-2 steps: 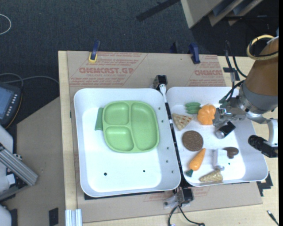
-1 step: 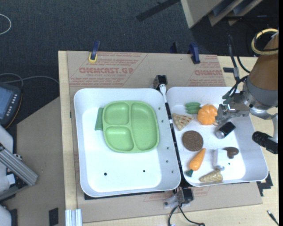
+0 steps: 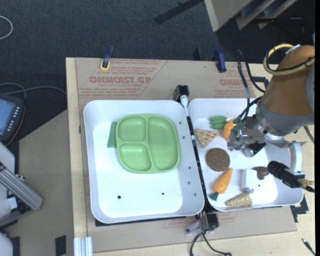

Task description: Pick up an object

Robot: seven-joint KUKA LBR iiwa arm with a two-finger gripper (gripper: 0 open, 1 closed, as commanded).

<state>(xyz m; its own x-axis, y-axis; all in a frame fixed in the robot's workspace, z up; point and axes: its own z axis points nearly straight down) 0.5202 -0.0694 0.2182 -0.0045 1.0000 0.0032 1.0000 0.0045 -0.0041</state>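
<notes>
Hovering: hand [image 3: 243,141] positioned over the right bin [image 3: 280,197].
Finger state cannot be told; brown disc [image 3: 218,158] lies just beside it.

Around your bench lies dark grey carpet [image 3: 75,30], with a thin white cable [image 3: 6,25] looping at far left. A pale wooden furniture corner [image 3: 240,12] juts in at far right. Brown protective-papered board [image 3: 135,75] tops the bench, held by a yellow clamp [image 3: 106,62] and a blue clamp [image 3: 219,60].
</notes>
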